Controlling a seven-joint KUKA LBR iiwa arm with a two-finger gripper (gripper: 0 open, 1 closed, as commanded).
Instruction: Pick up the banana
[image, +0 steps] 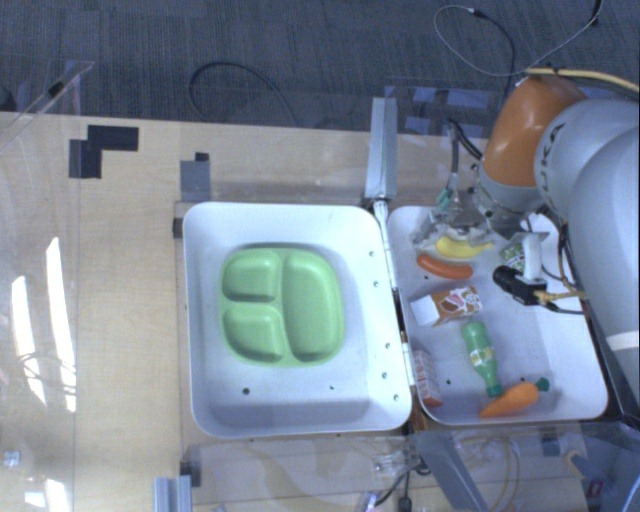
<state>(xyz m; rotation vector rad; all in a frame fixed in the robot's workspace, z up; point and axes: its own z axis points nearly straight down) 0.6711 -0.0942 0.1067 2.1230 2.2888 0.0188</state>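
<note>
A pale wooden bench top stood on dark grey ribbed carpet. A thin black cable looped on the carpet, and a clear plastic panel caught white glare at left.

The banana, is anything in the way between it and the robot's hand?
Nothing visible is in the way. The hand is right over the banana at the back of the right bin. The hot dog lies just in front of the banana, beside it, not on top.
</note>
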